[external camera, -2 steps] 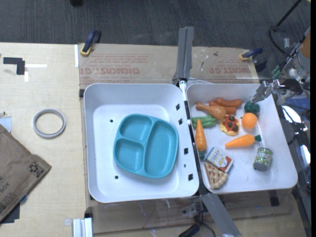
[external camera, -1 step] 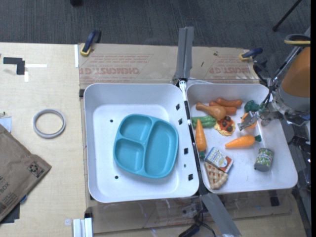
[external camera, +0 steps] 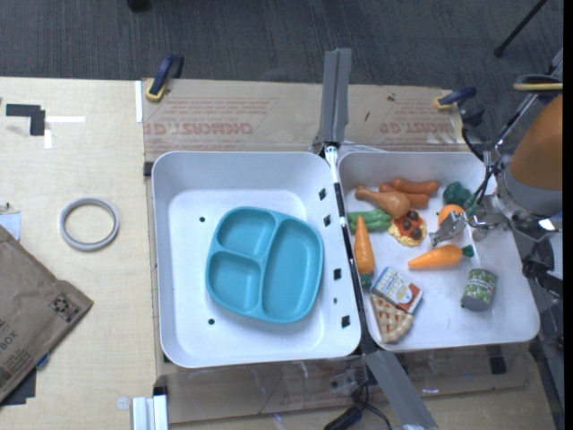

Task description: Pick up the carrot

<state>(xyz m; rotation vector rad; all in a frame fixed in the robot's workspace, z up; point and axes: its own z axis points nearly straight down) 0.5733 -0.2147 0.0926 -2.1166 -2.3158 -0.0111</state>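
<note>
1. Right bin (external camera: 510,325), white and shallow, holds the toy food; the left bin (external camera: 179,267) holds a blue divided plate (external camera: 266,264).
2. Two carrot-like pieces are present: a carrot (external camera: 437,257) lying on its side near the middle of the right bin, and a second orange piece (external camera: 363,245) lying lengthwise against the bin's left wall.
3. Gripper (external camera: 448,231), at the end of the arm (external camera: 537,164) reaching in from the right, sits just above and touching or nearly touching the sideways carrot; the metal tips point down-left toward it.
4. Whether the jaws are spread or pressed together cannot be told at this size; nothing is visibly pinched between them.
5. Neighbours: a drumstick (external camera: 383,199) and pizza slice (external camera: 407,228) to the left, a green can (external camera: 479,288) to the lower right, a waffle (external camera: 390,319) near the front wall.
6. Progress, as a judgement: the approach looks complete, but the carrot rests on the bin floor, so the grasp and the lift remain
</note>
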